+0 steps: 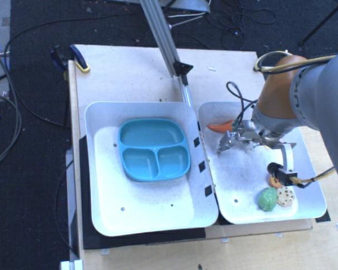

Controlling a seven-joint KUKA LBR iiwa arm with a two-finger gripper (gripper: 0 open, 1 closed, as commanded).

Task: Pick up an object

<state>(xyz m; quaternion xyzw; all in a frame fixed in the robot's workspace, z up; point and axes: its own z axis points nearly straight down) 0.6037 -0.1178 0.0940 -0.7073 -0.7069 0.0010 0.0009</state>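
My gripper (225, 144) is low over the right bin (242, 179), in its far-left part. Can't tell from this angle whether it's spread or closed, and I see nothing pinched in it.

Closest candidate is the orange carrot-shaped thing (218, 126). It's lying flat just beyond the gripper, against the bin's far-left wall. Touching or just apart, can't say.

There are two more things in the same bin, at the near-right corner. The green ball (266, 199) and the speckled cookie (285, 196) sit side by side, ball on the left, and they look to be touching. Both are well apart from the gripper.

Left bin (101, 122) holds a blue divided plate (155, 149), flat and roughly centred towards the far side. It has one wide compartment on the far side and two smaller ones on the near side.

Both bins sit side by side on the counter (129, 66), edges overlapping in the middle.
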